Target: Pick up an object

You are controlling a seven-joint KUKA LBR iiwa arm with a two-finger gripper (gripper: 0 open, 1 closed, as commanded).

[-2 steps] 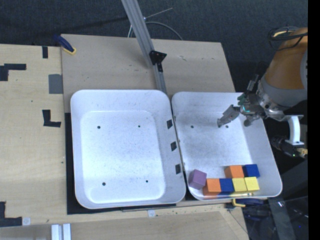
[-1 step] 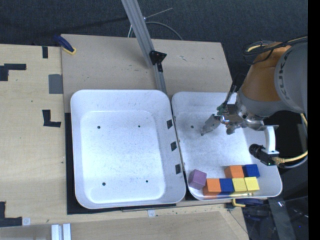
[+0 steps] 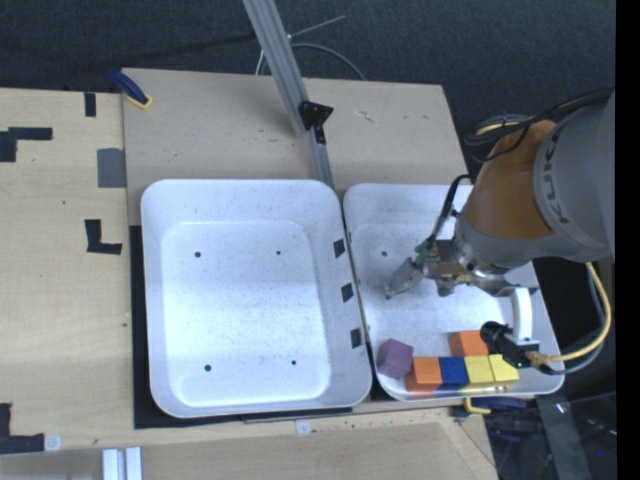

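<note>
While the claw [image 3: 400, 280] hovers above the right bin's [image 3: 372, 208] bare floor, its grip unreadable, the approach step is under way; the purple block [image 3: 396, 356] lies nearer the bin's front rim, so reaching there comes next.

I see two bins side by side on the bench [image 3: 230, 138] | left bin [image 3: 160, 298] beside right bin [image 3: 365, 208] | blocks [image 3: 455, 368] in a row along right bin's near edge | gripper [image 3: 405, 280] over right bin's middle, behind the blocks
</note>
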